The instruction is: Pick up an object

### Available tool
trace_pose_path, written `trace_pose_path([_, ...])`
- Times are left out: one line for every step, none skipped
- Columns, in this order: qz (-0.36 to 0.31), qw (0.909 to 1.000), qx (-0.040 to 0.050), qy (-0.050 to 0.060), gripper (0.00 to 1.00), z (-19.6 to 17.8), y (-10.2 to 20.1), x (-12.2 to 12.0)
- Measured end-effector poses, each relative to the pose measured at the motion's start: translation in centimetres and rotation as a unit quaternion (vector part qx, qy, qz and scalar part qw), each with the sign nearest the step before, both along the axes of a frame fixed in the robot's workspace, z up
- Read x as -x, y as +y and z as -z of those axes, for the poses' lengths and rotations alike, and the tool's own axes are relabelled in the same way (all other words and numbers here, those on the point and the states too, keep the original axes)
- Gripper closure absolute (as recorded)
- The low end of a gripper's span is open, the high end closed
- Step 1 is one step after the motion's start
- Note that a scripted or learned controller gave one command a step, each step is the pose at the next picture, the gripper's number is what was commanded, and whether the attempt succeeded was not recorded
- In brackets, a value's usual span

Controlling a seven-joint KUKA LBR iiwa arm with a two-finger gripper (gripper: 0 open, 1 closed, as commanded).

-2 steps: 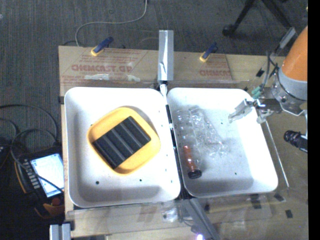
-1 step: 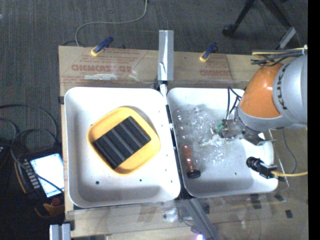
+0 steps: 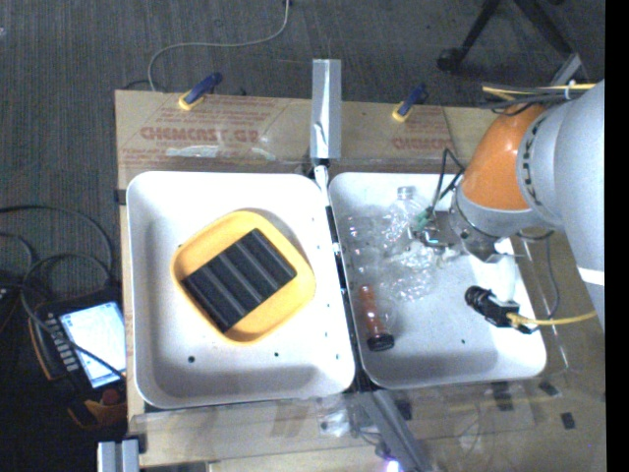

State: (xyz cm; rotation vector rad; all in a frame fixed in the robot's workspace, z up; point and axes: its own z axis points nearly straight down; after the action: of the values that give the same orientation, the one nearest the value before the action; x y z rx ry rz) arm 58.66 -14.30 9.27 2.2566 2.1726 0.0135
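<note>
Since the task leaves the choice to me, I would take whatever lies nearest the gripper [image 3: 431,232], which hangs low in the right bin [image 3: 511,364], at about twelve o'clock from that bin's middle. Whether it is released or clenched I cannot tell, because the wrist hides it from above. A clear plastic bottle [image 3: 401,210] lies just beside it at ten o'clock, with more crumpled clear plastic [image 3: 413,275] close by at seven o'clock. I judge both poor picks, since they are thin, slick and likely to buckle or slide. The small brown bottle [image 3: 370,309], near the bin's wall at eight o'clock from its middle, looks firmer. I would line up across its narrow body, clear of the black cap end, and come down straight. The yellow tray [image 3: 295,298] in the left bin [image 3: 157,362], off at nine o'clock, looks too broad to span.
</note>
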Motion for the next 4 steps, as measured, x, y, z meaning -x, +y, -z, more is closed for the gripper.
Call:
trace_pose_path([0.001, 1.0000, 0.0015, -0.006, 1.00, -1.6, -0.2, -0.3])
trace_pose_path([0.001, 1.0000, 0.0012, -0.002, 0.00, -1.1, -0.1, -0.1])
trace_pose_path([-0.069, 0.9976, 0.0067, -0.004, 0.00, -0.1, 1.5, 0.7])
trace_pose_path([-0.070, 0.9975, 0.0056, -0.008, 1.00, -1.6, 1.6, 0.4])
